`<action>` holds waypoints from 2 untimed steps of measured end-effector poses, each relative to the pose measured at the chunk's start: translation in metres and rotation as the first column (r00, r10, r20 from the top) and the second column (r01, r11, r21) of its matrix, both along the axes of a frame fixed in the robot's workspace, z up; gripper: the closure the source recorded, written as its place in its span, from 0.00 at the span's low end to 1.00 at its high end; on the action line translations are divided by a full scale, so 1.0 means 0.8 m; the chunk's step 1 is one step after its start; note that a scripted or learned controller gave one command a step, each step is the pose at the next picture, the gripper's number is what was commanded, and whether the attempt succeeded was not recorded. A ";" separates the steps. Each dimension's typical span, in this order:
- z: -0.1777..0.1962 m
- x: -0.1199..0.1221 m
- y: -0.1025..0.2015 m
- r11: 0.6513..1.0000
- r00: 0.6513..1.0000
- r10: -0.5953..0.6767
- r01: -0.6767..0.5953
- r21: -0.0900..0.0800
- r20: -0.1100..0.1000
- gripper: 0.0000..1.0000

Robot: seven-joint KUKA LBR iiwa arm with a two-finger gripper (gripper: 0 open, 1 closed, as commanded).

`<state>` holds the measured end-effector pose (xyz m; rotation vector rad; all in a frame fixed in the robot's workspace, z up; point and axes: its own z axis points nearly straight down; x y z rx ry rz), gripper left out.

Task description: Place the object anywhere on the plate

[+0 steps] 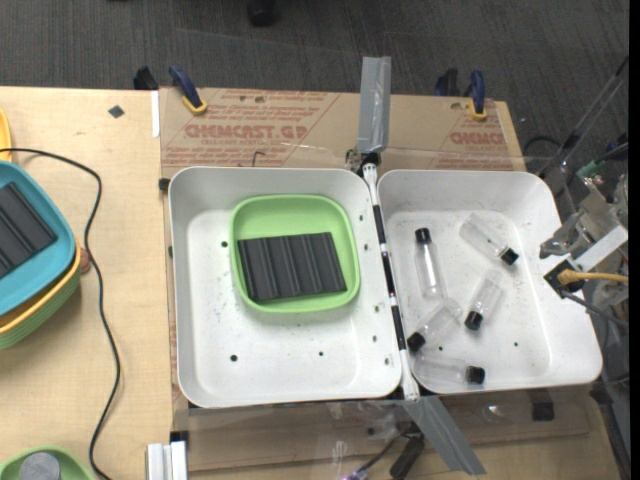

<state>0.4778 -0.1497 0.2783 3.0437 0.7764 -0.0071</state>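
The left bin [200,298] is white and shallow, and in it, toward ten o'clock from the bin's middle, sits the green plate [290,220], square with soft round corners and a raised rim. A dark grey ribbed mat [290,266] lies flat inside the plate, with long grooves running up and down. The right bin [540,358] is white too, and it holds several clear plastic tubes with black caps, small and smooth and round, so they may roll. One tube [428,263] lies straight near nine o'clock, one tube [489,238] lies slanted at twelve o'clock, another [482,303] rests near the middle, and two more [435,326] [450,370] lie around six to seven o'clock. The gripper [572,260] sits at three o'clock, just past the right bin's edge, and I cannot tell how it is set, and nothing shows in it. I think the step now is to pick one tube. To do it well, it should come straight down over a tube lying alone, squeeze across its thin middle, lift slowly, and set it low on the ribbed mat so it stays
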 end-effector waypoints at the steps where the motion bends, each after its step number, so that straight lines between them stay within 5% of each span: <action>1: -0.008 -0.001 -0.014 0.957 0.957 -0.292 0.292 -0.001 -0.002 0.00; 2: 0.011 0.000 0.042 0.957 0.957 -0.291 0.291 -0.001 0.000 0.00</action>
